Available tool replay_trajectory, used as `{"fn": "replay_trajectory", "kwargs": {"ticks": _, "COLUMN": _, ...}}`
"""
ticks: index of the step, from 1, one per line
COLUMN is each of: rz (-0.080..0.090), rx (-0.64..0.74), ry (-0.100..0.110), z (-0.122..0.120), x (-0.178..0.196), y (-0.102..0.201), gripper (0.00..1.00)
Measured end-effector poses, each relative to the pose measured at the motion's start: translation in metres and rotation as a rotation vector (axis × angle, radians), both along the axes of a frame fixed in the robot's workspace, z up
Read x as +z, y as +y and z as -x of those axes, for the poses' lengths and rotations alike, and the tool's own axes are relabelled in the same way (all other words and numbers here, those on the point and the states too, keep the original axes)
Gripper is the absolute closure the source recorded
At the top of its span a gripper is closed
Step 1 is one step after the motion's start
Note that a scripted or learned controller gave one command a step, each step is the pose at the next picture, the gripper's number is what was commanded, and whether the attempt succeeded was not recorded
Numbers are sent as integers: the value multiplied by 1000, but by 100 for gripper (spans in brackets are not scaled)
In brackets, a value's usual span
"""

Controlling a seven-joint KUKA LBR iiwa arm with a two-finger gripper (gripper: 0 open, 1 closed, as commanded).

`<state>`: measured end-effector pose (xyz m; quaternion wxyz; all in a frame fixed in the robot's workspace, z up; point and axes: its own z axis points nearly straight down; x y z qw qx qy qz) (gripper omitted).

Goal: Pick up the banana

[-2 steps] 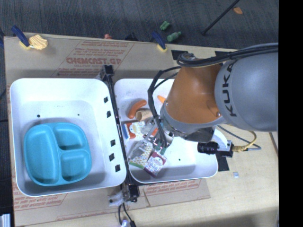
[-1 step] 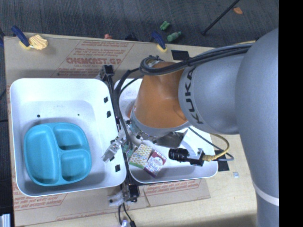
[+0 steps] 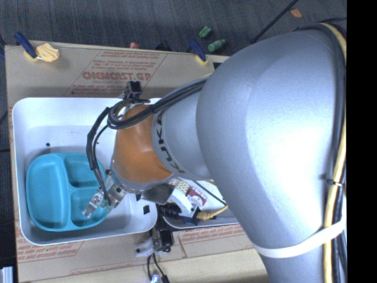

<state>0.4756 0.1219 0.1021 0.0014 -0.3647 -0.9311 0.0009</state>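
In the camera view, we see the grey arm (image 3: 259, 140) filling the right and centre of the frame, its orange band (image 3: 138, 152) above the left white bin (image 3: 35, 114). The end effector (image 3: 97, 204) sits low over the blue divided tray (image 3: 53, 190) at lower left; we cannot tell its state. We cannot pick out the banana with any certainty; a yellowish sliver shows near a printed packet (image 3: 188, 194) at lower centre. We judge the reach is under way; next we need a clear sight of the fruit.
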Motion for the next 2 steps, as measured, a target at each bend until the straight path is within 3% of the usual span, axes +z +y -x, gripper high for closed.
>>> {"fn": "replay_trajectory", "kwargs": {"ticks": 1, "rz": 0, "rx": -183, "ry": -3, "z": -1, "x": 90, "y": -135, "gripper": 0}}
{"fn": "replay_trajectory", "kwargs": {"ticks": 2, "rz": 0, "rx": -248, "ry": -1, "z": 0, "x": 89, "y": -60, "gripper": 0}}
